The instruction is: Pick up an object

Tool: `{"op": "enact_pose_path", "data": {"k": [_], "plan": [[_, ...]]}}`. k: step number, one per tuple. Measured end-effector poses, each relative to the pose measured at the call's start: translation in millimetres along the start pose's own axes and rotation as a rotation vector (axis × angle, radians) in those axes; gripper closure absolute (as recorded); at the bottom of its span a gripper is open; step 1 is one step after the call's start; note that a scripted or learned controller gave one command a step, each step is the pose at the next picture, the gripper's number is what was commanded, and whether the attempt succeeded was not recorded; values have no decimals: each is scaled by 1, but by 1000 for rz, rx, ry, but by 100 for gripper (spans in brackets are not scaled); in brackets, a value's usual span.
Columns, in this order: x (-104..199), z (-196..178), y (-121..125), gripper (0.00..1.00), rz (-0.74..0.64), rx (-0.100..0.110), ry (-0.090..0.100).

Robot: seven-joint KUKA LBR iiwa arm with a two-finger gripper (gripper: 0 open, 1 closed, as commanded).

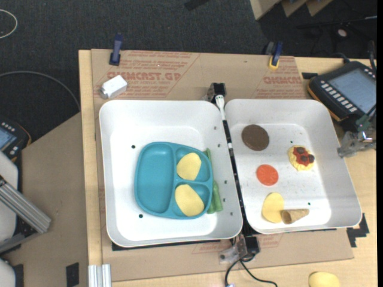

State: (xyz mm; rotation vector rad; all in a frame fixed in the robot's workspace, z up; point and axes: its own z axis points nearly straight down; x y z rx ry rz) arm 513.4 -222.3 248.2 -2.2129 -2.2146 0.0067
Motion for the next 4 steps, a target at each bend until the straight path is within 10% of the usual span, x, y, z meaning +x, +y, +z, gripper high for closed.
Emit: {"op": "enact_pose_path", "data": {"k": [1,2,3,4], "plan": [[-1,122,43,100,-2,-7,-2],[-2,162,132,100,-4,-20,-8],[74,157,157,100,-5,-15,-5],[70,146,156,100,-2,-18,-8]]}}
